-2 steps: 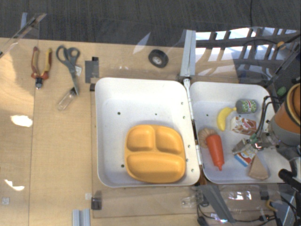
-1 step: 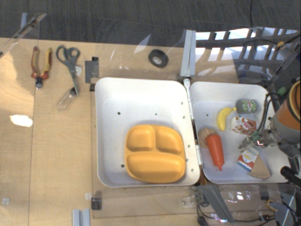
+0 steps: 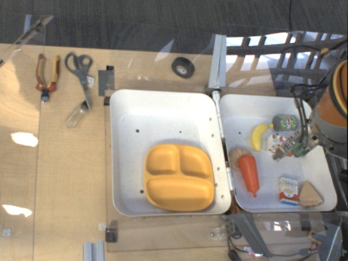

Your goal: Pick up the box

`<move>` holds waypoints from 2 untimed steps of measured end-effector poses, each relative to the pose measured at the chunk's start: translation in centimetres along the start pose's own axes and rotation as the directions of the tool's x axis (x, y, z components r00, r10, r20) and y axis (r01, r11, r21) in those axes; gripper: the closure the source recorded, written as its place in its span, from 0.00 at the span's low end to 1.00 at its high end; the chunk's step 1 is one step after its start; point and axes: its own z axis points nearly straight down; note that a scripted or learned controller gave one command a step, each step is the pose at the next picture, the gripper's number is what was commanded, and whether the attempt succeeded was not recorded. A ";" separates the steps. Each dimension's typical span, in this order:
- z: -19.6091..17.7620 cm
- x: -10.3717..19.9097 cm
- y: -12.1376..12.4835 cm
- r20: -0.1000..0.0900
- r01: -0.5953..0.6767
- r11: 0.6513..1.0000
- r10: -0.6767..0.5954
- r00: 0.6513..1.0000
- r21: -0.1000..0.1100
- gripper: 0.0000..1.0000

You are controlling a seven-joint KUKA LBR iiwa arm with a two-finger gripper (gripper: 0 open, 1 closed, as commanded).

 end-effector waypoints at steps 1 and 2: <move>-0.8 -0.2 3.7 -0.001 -0.048 0.999 0.048 0.999 0.001 1.00; -0.8 -0.3 3.7 -0.001 -0.048 0.999 0.048 0.999 0.001 0.00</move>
